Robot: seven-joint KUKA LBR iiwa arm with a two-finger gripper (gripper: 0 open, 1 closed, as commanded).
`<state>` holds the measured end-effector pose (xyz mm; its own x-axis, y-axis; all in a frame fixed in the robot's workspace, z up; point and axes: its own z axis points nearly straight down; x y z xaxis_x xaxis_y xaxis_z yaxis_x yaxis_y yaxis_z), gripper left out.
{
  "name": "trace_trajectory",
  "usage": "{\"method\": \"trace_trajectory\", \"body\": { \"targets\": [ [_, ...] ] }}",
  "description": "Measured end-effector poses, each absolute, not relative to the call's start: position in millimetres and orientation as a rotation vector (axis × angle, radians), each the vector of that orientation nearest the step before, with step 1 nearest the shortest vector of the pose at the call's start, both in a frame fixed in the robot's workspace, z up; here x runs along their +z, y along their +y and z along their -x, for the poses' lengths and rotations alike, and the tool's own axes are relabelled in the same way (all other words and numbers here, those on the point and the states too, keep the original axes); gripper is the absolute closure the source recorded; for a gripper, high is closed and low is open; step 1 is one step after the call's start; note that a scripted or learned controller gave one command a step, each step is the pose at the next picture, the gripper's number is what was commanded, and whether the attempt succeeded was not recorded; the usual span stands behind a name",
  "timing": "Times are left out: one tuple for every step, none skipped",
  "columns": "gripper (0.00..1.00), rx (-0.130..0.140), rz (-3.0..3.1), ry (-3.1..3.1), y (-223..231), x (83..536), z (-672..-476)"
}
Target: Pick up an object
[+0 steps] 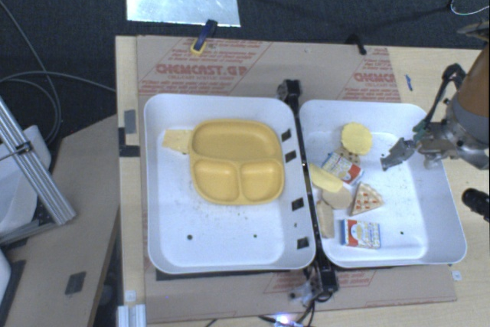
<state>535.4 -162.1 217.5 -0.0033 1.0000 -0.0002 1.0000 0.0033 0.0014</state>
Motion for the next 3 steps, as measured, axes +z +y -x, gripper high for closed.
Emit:
{"method": "trace_trajectory", "body": {
  "targets": [
    [0.0,-0.001,-2.215,2.232,-143,123,-588.7],
    [0.0,0.004,-2.211,2.231,-110,82,-634.0],
    [1.0,0.006,-2.212,2.226,-113,96,-633.9]
  ]
}}
